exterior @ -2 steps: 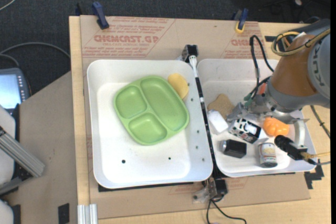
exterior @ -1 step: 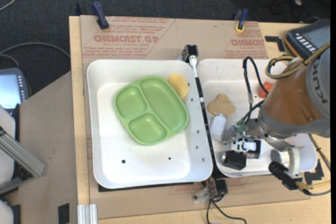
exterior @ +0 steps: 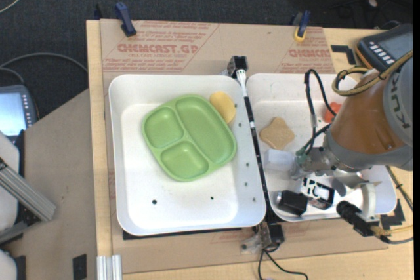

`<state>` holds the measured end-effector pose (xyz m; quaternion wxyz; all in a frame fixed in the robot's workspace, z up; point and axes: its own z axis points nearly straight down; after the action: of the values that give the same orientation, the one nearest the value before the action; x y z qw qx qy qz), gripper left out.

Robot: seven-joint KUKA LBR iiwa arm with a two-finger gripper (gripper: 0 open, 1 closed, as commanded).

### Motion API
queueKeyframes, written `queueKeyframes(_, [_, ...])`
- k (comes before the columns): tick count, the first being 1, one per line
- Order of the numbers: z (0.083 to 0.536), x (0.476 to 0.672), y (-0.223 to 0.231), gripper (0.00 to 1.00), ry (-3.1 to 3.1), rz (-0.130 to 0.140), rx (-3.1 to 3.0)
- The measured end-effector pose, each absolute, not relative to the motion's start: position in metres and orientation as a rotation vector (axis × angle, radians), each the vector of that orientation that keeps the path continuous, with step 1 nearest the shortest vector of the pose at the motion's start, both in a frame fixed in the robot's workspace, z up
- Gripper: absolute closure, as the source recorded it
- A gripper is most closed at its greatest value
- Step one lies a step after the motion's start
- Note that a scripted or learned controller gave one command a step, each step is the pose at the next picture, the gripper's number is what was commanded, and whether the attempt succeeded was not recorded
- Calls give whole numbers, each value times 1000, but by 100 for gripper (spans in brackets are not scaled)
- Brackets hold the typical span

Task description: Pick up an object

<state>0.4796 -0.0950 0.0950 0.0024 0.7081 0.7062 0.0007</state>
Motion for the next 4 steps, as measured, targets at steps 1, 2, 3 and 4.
queueKeyframes(1, [188, 480, -14, 100, 2223, 5, 2215])
queueKeyframes(2, [195, 480, -17, 100, 2220, 3, 2219])
queueKeyframes(3, [368, 481, -23, 100, 2213, 22, 2209])
queueKeyframes(4, [545, 492, 28, 100, 2219, 27, 2204])
